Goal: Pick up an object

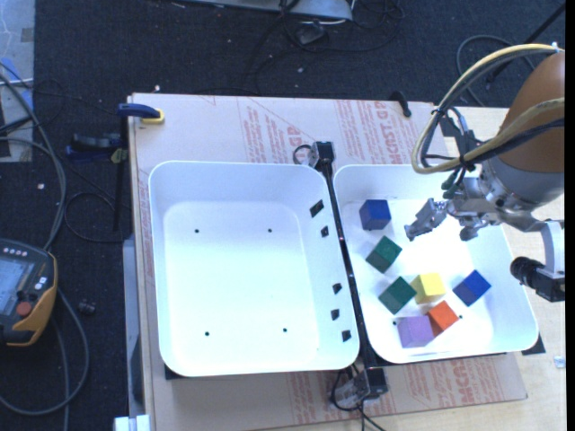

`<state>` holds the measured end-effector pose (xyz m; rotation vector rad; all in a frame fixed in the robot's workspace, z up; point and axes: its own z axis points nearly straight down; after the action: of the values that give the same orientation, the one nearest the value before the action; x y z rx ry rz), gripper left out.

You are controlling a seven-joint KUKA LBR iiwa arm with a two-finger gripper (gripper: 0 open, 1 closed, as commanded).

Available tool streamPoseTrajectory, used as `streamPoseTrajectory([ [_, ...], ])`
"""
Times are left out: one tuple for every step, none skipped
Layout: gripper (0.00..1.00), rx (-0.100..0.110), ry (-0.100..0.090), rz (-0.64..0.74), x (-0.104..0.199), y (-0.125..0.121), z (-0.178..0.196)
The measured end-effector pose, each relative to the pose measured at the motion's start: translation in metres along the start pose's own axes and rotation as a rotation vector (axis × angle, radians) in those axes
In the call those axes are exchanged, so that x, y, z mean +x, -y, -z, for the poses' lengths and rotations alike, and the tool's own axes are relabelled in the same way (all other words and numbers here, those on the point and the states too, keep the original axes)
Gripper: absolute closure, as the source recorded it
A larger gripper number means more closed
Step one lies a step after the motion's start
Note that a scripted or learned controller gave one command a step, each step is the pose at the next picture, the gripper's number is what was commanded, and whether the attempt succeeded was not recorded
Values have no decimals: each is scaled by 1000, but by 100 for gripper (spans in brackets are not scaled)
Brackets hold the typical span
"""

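Fig.: L to R we see the left bin (243,268), then the right bin (517,330) w/ cubes: blue cube (375,213), green cube (384,253), yellow cube (429,285), orange cube (443,315). All cubes, so no long axis; edges sit skewed to bin walls. Claw (445,221) hangs above them, spread, gripping nothing.

Single fixed camera, mounted above the bench (269,124), looking down at a slant. Far enough back to frame both white bins: left bin (171,196), right bin (512,330), plus dark floor and cables around. Arm (539,124) entering from frame right. No second view, so no overlap.
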<state>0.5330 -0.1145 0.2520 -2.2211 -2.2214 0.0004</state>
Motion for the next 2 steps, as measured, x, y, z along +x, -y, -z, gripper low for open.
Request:
streamPoseTrajectory([
  [0,8,-1,-1,-44,-89,-133],
  [0,3,-1,1,-10,-57,-165],
])
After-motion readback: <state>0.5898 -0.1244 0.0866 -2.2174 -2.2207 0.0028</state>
